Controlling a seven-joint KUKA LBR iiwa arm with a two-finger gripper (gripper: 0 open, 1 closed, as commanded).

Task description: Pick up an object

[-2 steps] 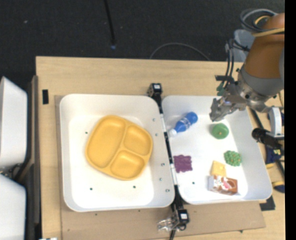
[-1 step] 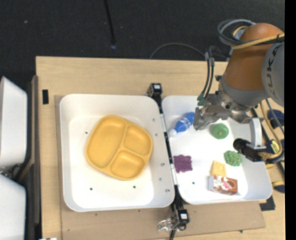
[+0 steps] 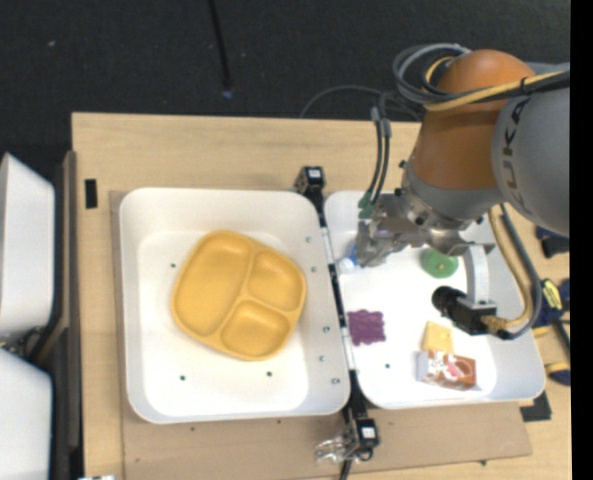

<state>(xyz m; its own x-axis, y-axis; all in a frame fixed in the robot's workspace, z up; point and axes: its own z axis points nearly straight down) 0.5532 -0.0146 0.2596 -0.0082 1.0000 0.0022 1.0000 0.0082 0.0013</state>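
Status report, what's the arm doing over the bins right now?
Hand low over right bin, near its left wall. Nothing seen gripped. Purple piece, green disc, snack packet loose in right bin. Yellow tray in left bin.

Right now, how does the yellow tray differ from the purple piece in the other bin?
The yellow divided tray is far larger than the purple piece. The tray has three compartments; the purple piece looks flat and ragged-edged. The tray lies in the left bin, the purple piece in the right bin. Both lie apart from the hand.
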